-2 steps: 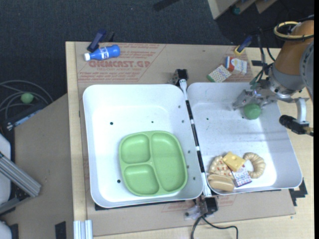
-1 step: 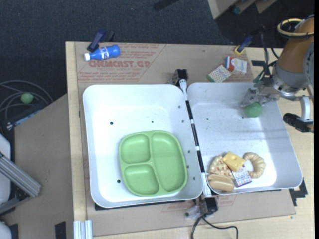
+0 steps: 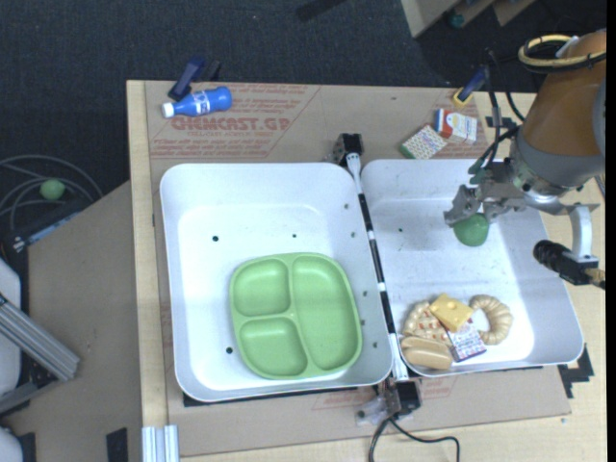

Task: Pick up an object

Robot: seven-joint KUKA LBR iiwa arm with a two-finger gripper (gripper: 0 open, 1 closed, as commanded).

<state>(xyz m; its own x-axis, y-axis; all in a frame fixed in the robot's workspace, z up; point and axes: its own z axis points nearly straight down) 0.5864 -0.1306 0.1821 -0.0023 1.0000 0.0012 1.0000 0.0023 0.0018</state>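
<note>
In the right bin (image 3: 423,210) a small round green fruit (image 3: 473,233) lies near the middle of the far half. My gripper (image 3: 469,208) hangs directly over it, its tip at the fruit's top edge and hiding part of it. Whether it touches the fruit is unclear. At the bin's near edge sits a heap of toy food: a yellow cheese wedge (image 3: 450,311), a tan pretzel-shaped pastry (image 3: 493,316), a bread roll (image 3: 427,353) and a small printed card (image 3: 469,343).
The left bin (image 3: 192,219) holds a green divided plate (image 3: 294,314). Outside the bins, a blue bottle (image 3: 197,102) lies at the bench's far left and two small boxes (image 3: 423,142) (image 3: 460,125) lie behind the right bin. A black part (image 3: 566,258) juts in at the right.
</note>
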